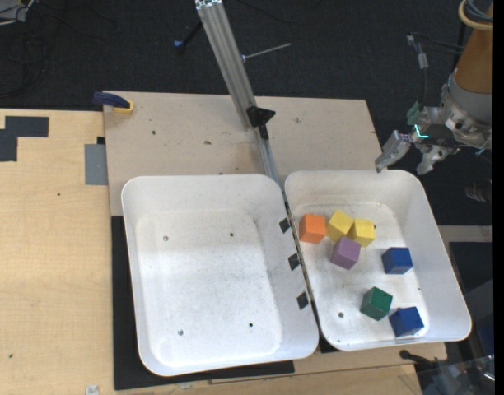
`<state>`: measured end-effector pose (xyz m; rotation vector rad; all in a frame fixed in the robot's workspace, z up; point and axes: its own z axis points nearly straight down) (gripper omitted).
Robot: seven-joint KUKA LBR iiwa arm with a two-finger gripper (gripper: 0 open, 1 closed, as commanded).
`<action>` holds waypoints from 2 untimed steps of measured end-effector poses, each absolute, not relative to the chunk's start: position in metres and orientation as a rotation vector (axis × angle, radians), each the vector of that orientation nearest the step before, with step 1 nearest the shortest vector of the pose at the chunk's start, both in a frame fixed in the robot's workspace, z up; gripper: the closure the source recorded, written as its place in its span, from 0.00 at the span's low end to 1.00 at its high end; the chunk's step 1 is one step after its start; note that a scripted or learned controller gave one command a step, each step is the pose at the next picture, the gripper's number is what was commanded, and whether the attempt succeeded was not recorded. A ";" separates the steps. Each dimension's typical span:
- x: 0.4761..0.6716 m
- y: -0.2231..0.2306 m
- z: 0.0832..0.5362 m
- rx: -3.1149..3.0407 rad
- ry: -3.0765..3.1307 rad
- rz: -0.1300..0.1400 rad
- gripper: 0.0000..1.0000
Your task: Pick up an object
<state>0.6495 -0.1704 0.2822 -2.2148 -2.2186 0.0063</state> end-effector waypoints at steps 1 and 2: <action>0.650 -0.170 0.285 -2.214 -2.225 0.004 0.00; 0.659 -0.169 0.228 -2.210 -2.223 0.008 0.00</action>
